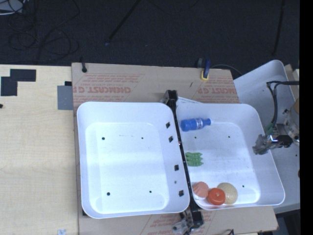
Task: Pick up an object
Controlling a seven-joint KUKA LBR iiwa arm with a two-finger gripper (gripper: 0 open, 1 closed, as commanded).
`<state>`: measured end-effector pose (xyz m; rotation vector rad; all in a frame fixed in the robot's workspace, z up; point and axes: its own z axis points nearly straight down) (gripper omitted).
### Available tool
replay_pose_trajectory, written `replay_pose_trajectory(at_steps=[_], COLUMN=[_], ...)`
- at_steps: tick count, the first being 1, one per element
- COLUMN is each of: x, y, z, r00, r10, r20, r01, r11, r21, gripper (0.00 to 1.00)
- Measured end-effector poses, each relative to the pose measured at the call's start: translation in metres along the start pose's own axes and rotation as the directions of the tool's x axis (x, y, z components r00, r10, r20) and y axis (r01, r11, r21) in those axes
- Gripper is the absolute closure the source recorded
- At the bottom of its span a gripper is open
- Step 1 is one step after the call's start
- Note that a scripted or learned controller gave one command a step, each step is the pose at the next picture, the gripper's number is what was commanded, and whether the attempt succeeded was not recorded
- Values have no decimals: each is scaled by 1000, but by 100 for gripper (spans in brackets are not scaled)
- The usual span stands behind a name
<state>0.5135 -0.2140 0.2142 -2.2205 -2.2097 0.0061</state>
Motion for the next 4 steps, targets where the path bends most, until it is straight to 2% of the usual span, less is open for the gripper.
replay_pose_trajectory(at_steps=[1,4], x=[2,-1], y=[72,69], z=[43,12], r00=[1000,1000], r10=[-8,-14], r20=[3,4], r01=[8,14], r11=[1000,1000], r21=[-9,-4], gripper=[100,100])
